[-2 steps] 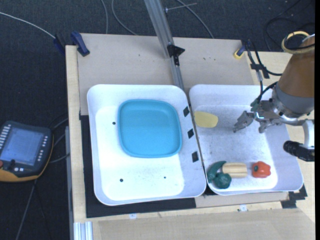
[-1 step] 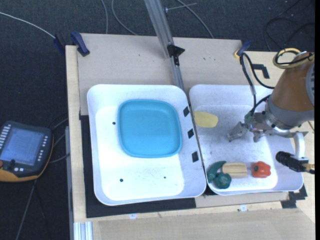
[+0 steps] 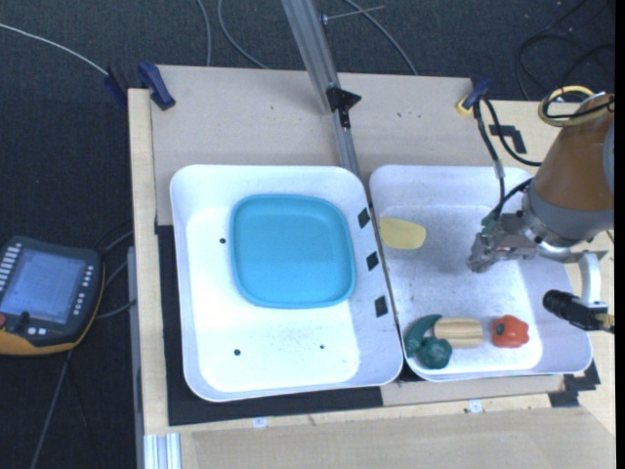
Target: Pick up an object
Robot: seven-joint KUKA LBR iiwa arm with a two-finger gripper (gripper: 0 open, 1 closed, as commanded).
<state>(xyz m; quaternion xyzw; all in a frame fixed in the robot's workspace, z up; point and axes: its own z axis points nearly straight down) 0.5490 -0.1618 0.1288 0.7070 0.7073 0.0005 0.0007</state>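
The right bin (image 3: 459, 291) holds a pale yellow flat piece (image 3: 402, 233) near its left wall. Along its front edge lie a dark green object (image 3: 427, 342), a tan cylinder (image 3: 459, 332) and a red tomato-like object (image 3: 509, 331). My gripper (image 3: 485, 252) hangs low over the right bin's middle, reaching in from the right. It is right of the yellow piece and above the tan cylinder and red object in the view. Nothing shows between its fingers.
The left bin (image 3: 195, 262) carries a blue square plate (image 3: 293, 250). A metal pole (image 3: 312, 47) slants over the bench toward the divide between bins. A teach pendant (image 3: 44, 291) lies off the bench at the left, with cables on the floor.
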